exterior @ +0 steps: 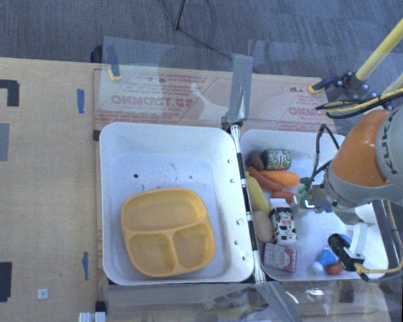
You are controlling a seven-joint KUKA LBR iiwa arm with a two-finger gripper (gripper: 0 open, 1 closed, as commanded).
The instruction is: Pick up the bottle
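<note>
Over the right bin (pixel 315 229), we see the arm (pixel 361 157) coming in from the right. Its orange band sits above a grey wrist, bent down and leftward into the bin. The gripper (pixel 305 197) sits about mid-bin, just beside the right tip of the carrot (pixel 279 178). We can't tell if they touch, or whether the gripper is wide or narrow, since the wrist hardware blocks that. Nothing is visibly held.

The bottle (pixel 324 258) lies low in the same bin, near its front edge and toward the right corner. We read it as a small blue body with a white end pointing left-front, partly hidden. From the gripper it is down and to the right in the picture, clearly apart, with bare bin floor between. A small orange-red piece (pixel 335 268) is touching or just beside it.

Other contents, along the bin's left side:
- green can (pixel 277 158) with a printed label, lying on its side at the back
- smooth tapered carrot, lying crosswise
- long pale-yellow piece (pixel 256 191), rounded
- tan potato-like lump (pixel 263 225)
- small cow-patterned carton (pixel 285 226), boxy
- flat pink packet (pixel 280 258) at the front

The left bin (pixel 162 155) is shallow white plastic and holds a glossy yellow three-compartment tray (pixel 168 232) with rounded corners.
</note>
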